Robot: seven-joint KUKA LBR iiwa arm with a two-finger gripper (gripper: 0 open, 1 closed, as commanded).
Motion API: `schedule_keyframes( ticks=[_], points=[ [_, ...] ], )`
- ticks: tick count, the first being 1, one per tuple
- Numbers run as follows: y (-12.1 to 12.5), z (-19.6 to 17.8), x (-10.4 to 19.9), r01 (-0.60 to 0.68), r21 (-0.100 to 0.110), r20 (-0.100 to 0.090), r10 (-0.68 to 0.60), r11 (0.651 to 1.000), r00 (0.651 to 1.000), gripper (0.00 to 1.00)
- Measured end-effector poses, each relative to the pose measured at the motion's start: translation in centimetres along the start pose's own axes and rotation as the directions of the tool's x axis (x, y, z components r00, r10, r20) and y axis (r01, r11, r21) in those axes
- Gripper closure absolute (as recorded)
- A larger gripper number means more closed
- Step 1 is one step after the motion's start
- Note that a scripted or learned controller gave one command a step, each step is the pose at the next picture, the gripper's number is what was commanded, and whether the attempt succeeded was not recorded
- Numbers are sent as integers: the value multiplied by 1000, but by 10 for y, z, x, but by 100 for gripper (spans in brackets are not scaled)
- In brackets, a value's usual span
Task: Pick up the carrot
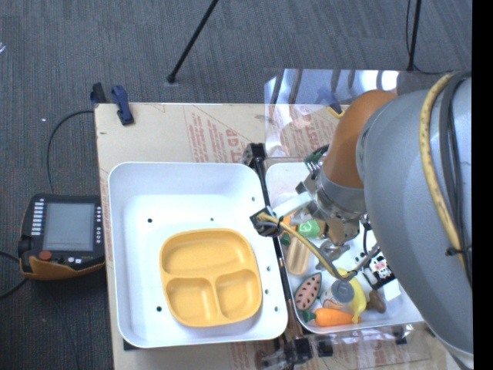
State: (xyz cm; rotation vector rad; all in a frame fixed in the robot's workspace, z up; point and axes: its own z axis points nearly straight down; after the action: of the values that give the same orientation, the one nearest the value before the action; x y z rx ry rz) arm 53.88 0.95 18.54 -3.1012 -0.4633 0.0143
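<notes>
Carrot (334,317) lying against the 6 o'clock rim of the crowded right bin (282,177), beside a banana (357,302) at 3 o'clock; gripper (333,247) above, finger state indeterminable.

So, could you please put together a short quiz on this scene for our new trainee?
1. True or false: the carrot lies in the same bin as the yellow divided plate.
2. Which bin is the arm reaching over: (a) the left bin, (b) the right bin?
3. Name the item lying just left of the carrot, near the right bin's front edge.

Key
1. False: the carrot is in the right bin, near its front edge; the plate sits in the left bin.
2. (b)
3. The watermelon slice.
</notes>
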Motion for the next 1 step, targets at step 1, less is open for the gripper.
schedule_keyframes(
  ticks=[1],
  points=[
    [-13, 1, -64, -19, 1, 2, 19, 1000, 1000, 0]
  ],
)
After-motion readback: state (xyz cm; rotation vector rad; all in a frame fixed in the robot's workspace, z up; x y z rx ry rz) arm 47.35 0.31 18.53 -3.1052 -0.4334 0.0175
